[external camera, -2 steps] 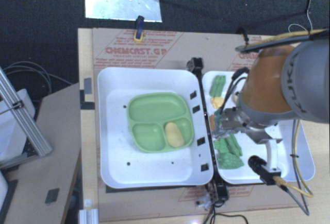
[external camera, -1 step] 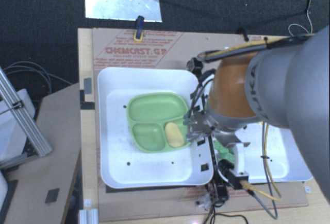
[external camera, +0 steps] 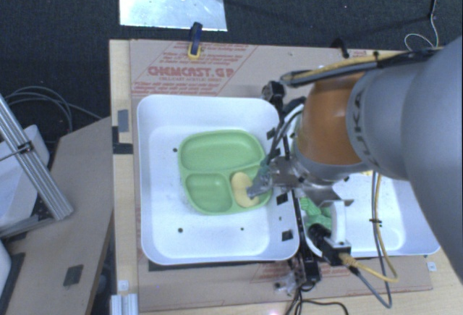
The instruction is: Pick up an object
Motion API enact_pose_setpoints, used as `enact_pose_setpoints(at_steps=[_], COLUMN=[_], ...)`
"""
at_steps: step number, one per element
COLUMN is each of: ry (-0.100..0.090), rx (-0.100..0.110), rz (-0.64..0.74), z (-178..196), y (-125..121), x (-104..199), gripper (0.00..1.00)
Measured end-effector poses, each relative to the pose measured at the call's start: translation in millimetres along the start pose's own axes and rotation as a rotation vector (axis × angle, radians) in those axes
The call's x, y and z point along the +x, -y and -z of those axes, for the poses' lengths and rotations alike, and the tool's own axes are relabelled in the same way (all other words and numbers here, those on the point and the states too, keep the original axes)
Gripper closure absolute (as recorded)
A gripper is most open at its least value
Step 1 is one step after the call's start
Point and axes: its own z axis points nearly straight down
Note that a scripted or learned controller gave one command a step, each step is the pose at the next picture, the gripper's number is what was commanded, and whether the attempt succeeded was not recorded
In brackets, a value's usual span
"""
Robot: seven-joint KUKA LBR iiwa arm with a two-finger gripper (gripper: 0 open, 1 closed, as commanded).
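Note:
A green divided plate [external camera: 213, 158] lies in the left white bin [external camera: 163, 234]. A small yellow object [external camera: 242, 187] rests in the plate's lower right compartment. My gripper [external camera: 260, 183] is down at the right edge of that yellow object, touching or nearly touching it. The grey arm with its orange band [external camera: 329, 125] hides the wrist and much of the right bin. A green object [external camera: 316, 211] shows partly beneath the arm in the right bin.
The right bin's [external camera: 405, 234] white floor shows at the lower right. A cable with a yellow plug [external camera: 347, 257] hangs off the arm near the front edge. The divider between the bins [external camera: 286, 227] runs just below the gripper.

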Motion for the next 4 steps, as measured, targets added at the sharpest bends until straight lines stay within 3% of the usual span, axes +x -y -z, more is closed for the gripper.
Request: enact_pose_setpoints(at_steps=[1, 2, 3, 4], ry=[0.002, 0.003, 0.0, -0.001], rx=[-0.001, -0.004, -0.007, 0.002], rz=[-0.006, -0.005, 0.006, 0.006], z=[0, 1, 1, 0], y=[-11, -51, -121, -77], x=[-50, -92, -55, 9], gripper=[0.0, 0.0, 0.0, 0.0])
